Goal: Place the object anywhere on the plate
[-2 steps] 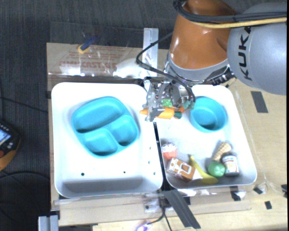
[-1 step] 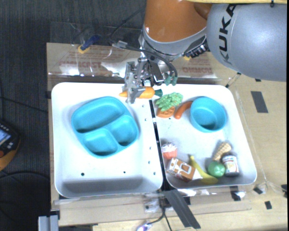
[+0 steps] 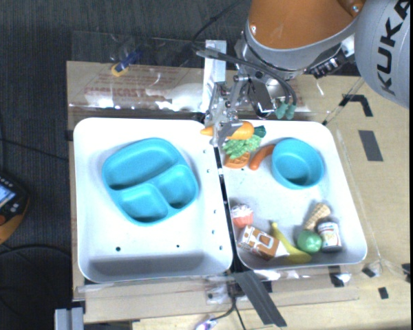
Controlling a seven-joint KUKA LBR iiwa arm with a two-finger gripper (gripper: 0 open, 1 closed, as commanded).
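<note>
From the overhead camera, the gripper is being seen at the top of the seam between the two bins, directly above a toy carrot in a small toy pile; whether it is pinching the carrot cannot be told. The piece ought to be carried leftward well above the divider to the blue divided plate. The bins are being supported by a wooden bench over dark carpet.
</note>
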